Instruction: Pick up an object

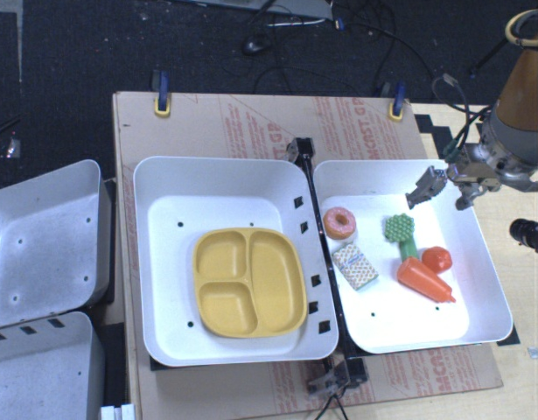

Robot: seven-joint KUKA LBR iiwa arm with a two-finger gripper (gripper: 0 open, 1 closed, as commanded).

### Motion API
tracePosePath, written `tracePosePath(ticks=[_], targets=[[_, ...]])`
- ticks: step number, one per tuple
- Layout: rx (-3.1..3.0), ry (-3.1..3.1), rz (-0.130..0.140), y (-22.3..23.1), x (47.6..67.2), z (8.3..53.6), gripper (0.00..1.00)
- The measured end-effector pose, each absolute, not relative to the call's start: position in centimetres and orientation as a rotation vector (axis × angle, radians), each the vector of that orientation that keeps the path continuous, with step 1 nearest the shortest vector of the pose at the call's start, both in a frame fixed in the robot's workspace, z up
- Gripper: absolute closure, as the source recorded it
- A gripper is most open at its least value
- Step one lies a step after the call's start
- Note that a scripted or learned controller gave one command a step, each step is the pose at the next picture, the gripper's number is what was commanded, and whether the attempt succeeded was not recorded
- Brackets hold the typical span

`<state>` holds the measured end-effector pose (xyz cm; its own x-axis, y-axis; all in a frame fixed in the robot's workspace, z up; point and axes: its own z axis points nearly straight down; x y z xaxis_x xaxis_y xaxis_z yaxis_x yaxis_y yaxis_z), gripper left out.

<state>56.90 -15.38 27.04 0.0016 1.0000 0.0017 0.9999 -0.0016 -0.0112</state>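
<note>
Camera view, bench seen from above at a slant. Right bin [492,309]: five loose items, all resting on its floor. A pink ring doughnut [339,223] lay near the bin's left wall, toward the far edge. A small patterned packet [355,266] lay just below it, also close to the left wall, set at an angle. A green broccoli piece [400,232] sat about mid-bin, its stalk pointing toward the near edge. An orange carrot [424,280] lay slantwise beside that stalk, tip directed at the near right corner. A small red tomato [436,258] sat against the carrot's upper side. Left bin [155,234]: one yellow divided plate [249,281] with three compartments, centred on the floor. The gripper [443,189] was held over the far right part of the right bin, fingers spread apart with nothing between them. Every item lay toward the near and left sides from it; the broccoli piece was the closest, the tomato next, none touching the fingers. The grey arm [513,138] with its orange band entered past the bin's right wall.
</note>
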Motion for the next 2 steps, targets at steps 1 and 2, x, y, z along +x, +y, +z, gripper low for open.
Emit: tracePosePath(ticks=[1, 2], targets=[[-2.220, -2.223, 0.001, -15.3, 57.1, 27.6, 0.00], [-2.220, -2.220, 0.003, -15.3, 57.6, 23.2, 0.00]])
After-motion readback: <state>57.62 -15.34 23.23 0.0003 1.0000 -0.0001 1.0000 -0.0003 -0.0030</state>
